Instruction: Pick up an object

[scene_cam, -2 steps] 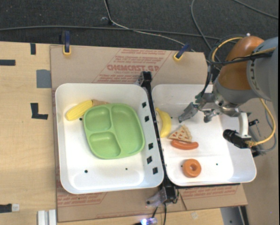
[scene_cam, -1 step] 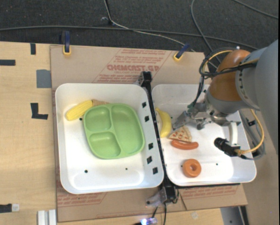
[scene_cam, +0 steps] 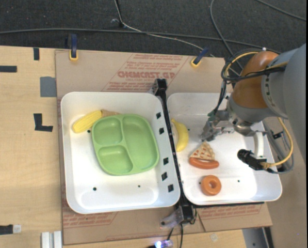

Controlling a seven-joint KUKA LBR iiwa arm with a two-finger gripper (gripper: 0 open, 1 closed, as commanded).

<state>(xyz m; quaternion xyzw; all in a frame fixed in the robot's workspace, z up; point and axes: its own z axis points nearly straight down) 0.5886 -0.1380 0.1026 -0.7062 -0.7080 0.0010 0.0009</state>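
Orange donut nearest, low in right bin. Pizza slice atop hot dog just above it; banana at divider. Hand hovers above pizza slice, nothing held, finger spread unclear. Step: approach. Next: descend onto slice, close.

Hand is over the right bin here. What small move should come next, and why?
Probably a short drop toward the pizza slice: the hand hangs just above and beside it in the right bin, nothing visibly between its fingers. The donut and banana lie farther off.
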